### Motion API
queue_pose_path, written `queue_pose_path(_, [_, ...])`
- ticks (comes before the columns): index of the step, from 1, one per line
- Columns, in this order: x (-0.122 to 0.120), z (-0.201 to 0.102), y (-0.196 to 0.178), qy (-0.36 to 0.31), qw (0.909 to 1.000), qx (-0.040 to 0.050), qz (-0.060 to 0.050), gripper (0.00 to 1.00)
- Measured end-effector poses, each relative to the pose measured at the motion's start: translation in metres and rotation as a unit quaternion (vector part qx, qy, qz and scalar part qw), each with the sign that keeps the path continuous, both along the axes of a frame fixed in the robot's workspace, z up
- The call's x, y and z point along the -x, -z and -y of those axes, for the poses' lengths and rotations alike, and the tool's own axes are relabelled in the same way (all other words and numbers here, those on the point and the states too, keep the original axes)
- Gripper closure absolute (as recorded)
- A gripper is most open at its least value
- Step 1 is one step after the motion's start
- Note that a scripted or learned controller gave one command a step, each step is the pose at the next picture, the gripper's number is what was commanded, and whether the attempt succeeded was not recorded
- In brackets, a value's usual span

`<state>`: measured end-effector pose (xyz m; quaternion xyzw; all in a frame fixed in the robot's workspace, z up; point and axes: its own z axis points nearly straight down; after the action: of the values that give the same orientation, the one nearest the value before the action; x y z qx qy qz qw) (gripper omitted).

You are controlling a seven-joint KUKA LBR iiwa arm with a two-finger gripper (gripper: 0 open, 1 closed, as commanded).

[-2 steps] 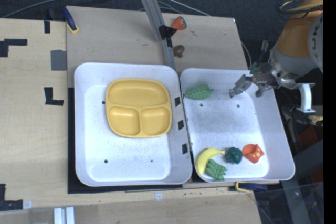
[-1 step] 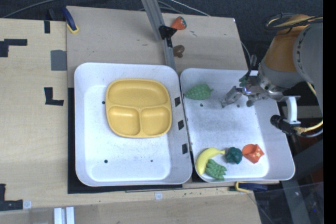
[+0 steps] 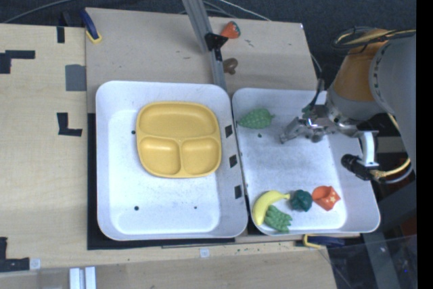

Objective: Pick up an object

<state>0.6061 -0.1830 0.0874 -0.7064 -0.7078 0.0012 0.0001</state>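
Nearest the camera, along the front wall of the right bin point(image 3: 352, 223), lie 4 small things packed close: a yellow banana point(image 3: 265, 202), a ridged green piece point(image 3: 277, 218) touching it, a dark green lump point(image 3: 301, 200) and an orange piece point(image 3: 326, 197) just beside that; any of them would serve as my pick. Further back my gripper point(image 3: 292, 134) hangs over bare bin floor, well apart from that cluster; I hold nothing, and at this slant I cannot tell whether my fingers stand apart or together. Beyond it, near the bin's back-left corner, sits 1 pale green leafy piece point(image 3: 256, 119), alone and nearer to me than the rest. In the left bin point(image 3: 108, 166) rests a yellow divided plate point(image 3: 179, 138). The risks as I judge them: closing on empty floor where I am now; at the front, nudging 2 pieces together or jamming a finger against the wall; at the leafy piece, pushing it into the corner.
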Motion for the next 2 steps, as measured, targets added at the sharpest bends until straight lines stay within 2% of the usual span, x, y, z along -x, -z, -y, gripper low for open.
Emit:
queue_pose_path(1, [0.0, -0.001, -0.011, -0.001, 1.0, -0.0003, 0.0, 1.0])
queue_pose_path(2, [0.005, -0.003, -0.056, 0.001, 1.0, -0.0003, 0.002, 1.0])
